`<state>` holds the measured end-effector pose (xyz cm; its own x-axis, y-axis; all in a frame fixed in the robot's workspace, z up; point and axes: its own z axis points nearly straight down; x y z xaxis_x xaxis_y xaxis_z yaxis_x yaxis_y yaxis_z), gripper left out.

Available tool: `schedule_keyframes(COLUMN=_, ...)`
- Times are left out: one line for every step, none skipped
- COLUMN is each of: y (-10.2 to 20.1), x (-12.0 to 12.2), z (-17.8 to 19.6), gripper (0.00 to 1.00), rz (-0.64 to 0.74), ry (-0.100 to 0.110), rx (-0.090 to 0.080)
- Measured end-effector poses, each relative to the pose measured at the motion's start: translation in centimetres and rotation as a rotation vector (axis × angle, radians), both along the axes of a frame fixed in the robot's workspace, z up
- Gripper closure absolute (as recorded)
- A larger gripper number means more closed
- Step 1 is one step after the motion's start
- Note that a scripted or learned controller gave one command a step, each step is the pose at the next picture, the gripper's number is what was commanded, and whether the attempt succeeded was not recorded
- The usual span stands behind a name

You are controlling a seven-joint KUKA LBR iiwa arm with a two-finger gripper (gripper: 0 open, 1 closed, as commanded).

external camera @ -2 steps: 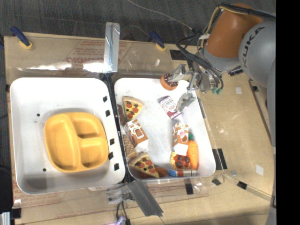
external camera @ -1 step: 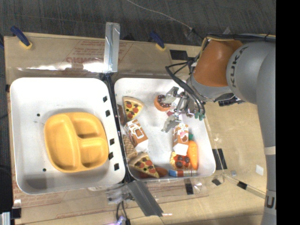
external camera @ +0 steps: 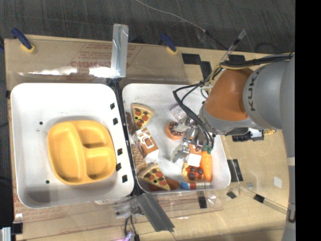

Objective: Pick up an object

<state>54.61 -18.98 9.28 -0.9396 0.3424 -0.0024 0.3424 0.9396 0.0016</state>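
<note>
My gripper hangs low over the right bin, below the orange wrist band, among several toy foods. Just left of it lies a small round donut. Beside it on the lower right are a white and yellow piece, an orange carrot and a small round pizza-like toy. Nothing can be made out held in the gripper. The arm hides the bin's right side.
In the right bin's left half lie a pizza slice, a brown and white block, a second pizza slice and a wrapped item. A blue and red stick lies by the front wall. The left bin holds a yellow divided plate.
</note>
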Motion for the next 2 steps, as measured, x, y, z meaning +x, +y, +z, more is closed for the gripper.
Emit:
schedule_keyframes(y=3.4, x=2.5, z=0.0, gripper=0.00, rz=-0.158, ry=0.000, rx=0.000)
schedule_keyframes(y=-1.7, x=-3.5, z=0.1, gripper=0.00, rz=-0.227, ry=0.000, rx=0.000)
